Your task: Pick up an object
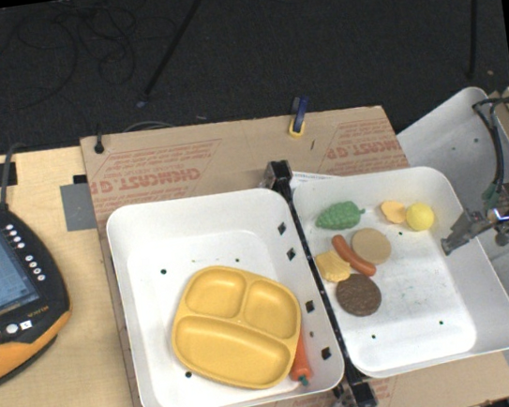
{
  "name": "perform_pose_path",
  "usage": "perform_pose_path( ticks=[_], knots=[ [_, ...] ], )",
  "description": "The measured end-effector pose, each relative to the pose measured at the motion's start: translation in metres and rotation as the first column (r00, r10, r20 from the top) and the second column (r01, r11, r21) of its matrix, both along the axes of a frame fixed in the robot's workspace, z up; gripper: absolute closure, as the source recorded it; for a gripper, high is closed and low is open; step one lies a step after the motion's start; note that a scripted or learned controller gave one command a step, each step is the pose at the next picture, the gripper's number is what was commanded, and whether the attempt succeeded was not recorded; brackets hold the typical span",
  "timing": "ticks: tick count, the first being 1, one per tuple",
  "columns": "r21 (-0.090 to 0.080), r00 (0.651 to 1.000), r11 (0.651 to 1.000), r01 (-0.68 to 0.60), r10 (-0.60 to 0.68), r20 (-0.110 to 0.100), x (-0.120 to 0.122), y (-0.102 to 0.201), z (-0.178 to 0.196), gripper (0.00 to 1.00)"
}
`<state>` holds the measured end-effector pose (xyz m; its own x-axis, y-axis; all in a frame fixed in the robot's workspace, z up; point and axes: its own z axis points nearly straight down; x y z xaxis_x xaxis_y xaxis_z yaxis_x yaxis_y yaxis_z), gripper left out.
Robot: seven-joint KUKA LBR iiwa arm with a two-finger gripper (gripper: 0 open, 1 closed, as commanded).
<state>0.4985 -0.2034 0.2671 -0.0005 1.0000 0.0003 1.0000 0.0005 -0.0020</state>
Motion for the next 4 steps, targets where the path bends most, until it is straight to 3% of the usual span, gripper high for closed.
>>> perform_pose_path(
  ticks=[1,2,3,4],
  knots=[
    [0.002,1.0,1.0,-0.009,0.009,0.004,0.063,0.078,0.031,0.0],
    [0.001,1.0,1.0,-0.001,0.001,-0.003,0.06,0.073,0.039,1.0],
    [0.001,1.0,1.0,-0.007,0.007,0.007,0.05,0.14,0.119,1.0],
    [0.002,1.0,1.0,-0.007,0.007,0.003,0.062,0.215,0.153,1.0]
  ],
)
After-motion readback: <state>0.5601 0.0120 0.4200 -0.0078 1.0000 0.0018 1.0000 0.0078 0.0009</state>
